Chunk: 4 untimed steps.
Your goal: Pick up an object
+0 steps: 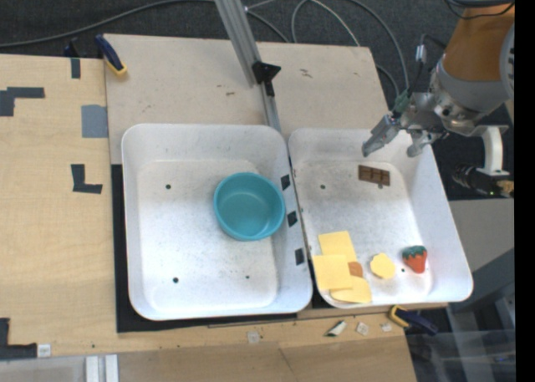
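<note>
Where the bench carries its two shallow white bins side by side, the left bin (150, 205) fills the lower centre of the frame and holds one teal bowl (248, 206), upright and open upward, sitting toward the bin's right half. The right bin (443, 230) lies against it in the lower right and holds several small things. A brown chocolate bar (374, 175) lies flat in its upper part, long axis running roughly left to right across the frame with a slight downward tilt at the right end. Near the bottom, flat yellow cheese slices (338, 267) overlap in a loose stack that stretches from upper left to lower right, with a small brown piece (356, 270) touching their right edge. Just to the right sits a round yellow piece (383, 267), and beside that a strawberry (415, 258), red with its green top pointing to the upper part of the frame. The gripper (394, 138) hangs over the upper right corner of the right bin, its two fingers spread apart with nothing between them, above and just right of the chocolate bar, apart from it.
</note>
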Motion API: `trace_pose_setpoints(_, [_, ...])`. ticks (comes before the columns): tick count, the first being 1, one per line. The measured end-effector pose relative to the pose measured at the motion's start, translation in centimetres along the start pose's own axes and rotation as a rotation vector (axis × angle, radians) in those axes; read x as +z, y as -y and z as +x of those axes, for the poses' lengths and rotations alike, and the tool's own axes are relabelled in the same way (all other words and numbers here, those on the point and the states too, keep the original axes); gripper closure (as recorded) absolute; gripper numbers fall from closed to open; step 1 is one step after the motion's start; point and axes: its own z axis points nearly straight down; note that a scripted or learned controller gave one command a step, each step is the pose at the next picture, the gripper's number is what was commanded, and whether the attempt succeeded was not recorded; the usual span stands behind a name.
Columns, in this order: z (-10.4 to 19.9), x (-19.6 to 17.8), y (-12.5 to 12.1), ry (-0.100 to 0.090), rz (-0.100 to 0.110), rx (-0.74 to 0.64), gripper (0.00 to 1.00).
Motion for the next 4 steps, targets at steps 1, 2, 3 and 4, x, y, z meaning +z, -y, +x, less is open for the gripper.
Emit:
trace_pose_setpoints(1, [0.0, 0.0, 0.0, 0.000, 0.000, 0.000, 0.00])
trace_pose_setpoints(2, [0.9, 5.9, -0.3, 0.000, 0.006, 0.000, 0.00])
trace_pose_setpoints(3, [0.6, 12.3, -0.5, 0.000, 0.007, 0.001, 0.00])
trace_pose_setpoints(4, [0.7, 17.5, -0.5, 0.002, 0.001, 0.000, 0.00])
